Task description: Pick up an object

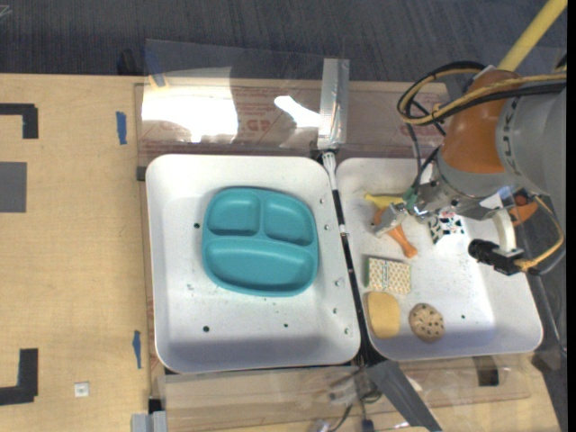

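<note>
At the bench, two white bins side by side: left bin point(171, 241) bearing a teal divided plate point(261, 241), right bin point(513, 318) bearing small items near its middle and near edge. Over the right bin's far part, grey arm point(531, 142) reaching in, gripper point(421, 203) low beside an orange carrot-like piece point(402, 239) and a yellow piece point(382, 200); cannot tell how wide the gripper stands, nothing seen held. Judged as the approach step: next, settling on one piece and closing; nearer, a patterned cracker point(389, 275), a tan slice point(383, 313), a cookie point(426, 321).

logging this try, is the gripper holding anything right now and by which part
Cannot be told. The two-finger gripper sits low in the right white bin by the small orange carrot-shaped toy, but no object shows between its fingers.
</note>
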Motion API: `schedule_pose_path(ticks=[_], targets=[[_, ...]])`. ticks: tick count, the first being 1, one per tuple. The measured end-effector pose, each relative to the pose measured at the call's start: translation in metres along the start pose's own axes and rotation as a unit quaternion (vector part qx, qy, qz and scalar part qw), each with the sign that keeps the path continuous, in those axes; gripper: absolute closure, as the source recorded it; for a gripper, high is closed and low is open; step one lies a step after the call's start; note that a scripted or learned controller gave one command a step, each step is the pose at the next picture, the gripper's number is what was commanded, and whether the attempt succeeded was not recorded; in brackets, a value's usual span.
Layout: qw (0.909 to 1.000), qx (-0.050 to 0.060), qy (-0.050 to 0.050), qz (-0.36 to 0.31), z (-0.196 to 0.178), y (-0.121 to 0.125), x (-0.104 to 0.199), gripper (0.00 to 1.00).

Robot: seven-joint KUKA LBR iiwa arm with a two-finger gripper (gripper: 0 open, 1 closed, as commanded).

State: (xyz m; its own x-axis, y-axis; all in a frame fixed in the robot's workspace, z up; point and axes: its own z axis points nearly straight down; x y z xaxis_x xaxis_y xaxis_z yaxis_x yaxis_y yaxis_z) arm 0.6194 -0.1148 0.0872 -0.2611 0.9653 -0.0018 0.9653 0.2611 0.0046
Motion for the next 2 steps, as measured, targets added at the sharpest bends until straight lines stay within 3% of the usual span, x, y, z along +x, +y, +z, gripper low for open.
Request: schedule_pose_path(ticks=[1, 2], targets=[[1.0, -0.004, -0.002, -0.001, -0.013, 0.003, 0.0, 1.0], [0.9999, -0.001, 0.0, 0.011, -0.102, -0.055, 0.055, 1.0]])
